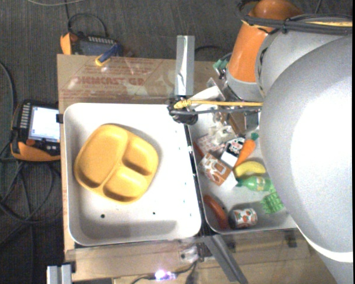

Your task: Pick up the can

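The can, short with a red and white label, lies on its side near the front edge of the right bin. My gripper hangs below the orange band at the back of that bin, well behind the can and apart from it. Between them lies a pile of small items. The large grey arm body covers the right half of this bin.
A yellow divided plate lies in the left bin. Around the can are a carrot, a banana, a green bottle, a patterned box and a reddish-brown piece. A thin yellow rod crosses the bins' back edge.
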Tool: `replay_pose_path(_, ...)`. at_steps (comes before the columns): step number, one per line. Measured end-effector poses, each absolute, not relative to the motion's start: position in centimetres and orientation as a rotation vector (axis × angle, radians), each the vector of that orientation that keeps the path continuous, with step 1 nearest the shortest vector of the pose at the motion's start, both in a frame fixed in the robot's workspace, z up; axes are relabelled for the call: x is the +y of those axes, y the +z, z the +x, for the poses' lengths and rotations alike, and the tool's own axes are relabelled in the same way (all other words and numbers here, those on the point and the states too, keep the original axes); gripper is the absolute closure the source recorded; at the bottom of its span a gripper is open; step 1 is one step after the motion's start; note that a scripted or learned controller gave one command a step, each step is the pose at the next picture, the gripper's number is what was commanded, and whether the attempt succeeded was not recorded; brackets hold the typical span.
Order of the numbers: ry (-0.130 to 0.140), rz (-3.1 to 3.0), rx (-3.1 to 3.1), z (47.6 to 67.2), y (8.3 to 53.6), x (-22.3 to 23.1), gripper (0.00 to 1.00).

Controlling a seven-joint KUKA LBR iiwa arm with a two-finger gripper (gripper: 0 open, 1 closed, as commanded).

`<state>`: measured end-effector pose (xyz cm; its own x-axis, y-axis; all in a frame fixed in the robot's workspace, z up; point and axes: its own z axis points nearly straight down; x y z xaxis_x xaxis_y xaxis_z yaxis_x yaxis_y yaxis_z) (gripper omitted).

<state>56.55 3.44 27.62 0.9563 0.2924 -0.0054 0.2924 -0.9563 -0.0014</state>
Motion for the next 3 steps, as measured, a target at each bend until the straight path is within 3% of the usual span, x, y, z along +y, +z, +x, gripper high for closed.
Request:
replay_pose_path(1,0.007,-3.124,-0.339,61.0,29.9,8.8,1.00)
replay_pose_path(2,0.010,-3.117,-0.429,58.6,25.3,5.2,1.00)
replay_pose_path(3,0.011,-3.118,-0.413,52.3,24.8,3.1,1.00)
